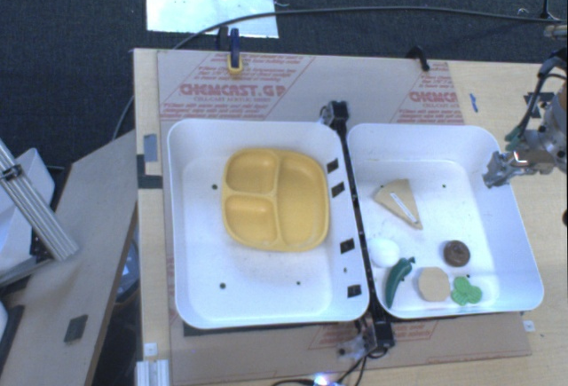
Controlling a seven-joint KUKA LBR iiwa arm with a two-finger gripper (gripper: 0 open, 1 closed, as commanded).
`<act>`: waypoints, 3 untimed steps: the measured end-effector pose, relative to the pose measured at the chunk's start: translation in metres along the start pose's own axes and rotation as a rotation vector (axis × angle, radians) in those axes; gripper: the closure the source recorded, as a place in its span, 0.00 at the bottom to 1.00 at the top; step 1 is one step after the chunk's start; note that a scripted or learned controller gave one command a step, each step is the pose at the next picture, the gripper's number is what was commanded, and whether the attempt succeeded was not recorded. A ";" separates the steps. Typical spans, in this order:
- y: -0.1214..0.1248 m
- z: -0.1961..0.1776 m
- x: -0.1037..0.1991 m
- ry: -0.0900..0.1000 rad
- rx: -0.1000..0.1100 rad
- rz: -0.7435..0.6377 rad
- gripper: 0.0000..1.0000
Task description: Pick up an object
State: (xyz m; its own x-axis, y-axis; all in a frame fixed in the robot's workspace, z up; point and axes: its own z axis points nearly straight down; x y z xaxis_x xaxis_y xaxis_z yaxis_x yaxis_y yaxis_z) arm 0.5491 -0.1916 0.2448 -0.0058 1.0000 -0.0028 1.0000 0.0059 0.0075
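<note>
objects for picking lie in the right bin (497,198): a cheese wedge (398,200), white ball (384,251), green pepper (398,277), brown disc (456,253). all look light and rigid; the wedge's flat sides suit pinching. end effector (508,164) hovers at the bin's right rim, apparently holding nothing.

Sitting on the table (497,87): two white bins, left bin (191,198) and right bin (510,242). Lying inside: one yellow tray (275,200), one cheese wedge (398,200), one white ball (384,251), one green pepper (398,278), one brown donut (456,253), one tan disc (433,284), one green leafy piece (466,291).

The arm (552,122) is cut off by the right edge, its gripper (499,169) too small to read
</note>
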 end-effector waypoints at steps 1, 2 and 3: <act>-0.001 0.010 0.047 0.004 0.006 -0.003 1.00; -0.008 0.006 0.107 0.005 0.005 -0.005 1.00; -0.009 0.018 0.159 0.005 0.006 -0.004 1.00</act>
State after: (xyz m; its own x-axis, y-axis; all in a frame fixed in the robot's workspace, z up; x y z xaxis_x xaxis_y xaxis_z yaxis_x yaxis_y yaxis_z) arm 0.5389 -0.0330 0.2263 -0.0097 1.0000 0.0020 1.0000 0.0097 0.0011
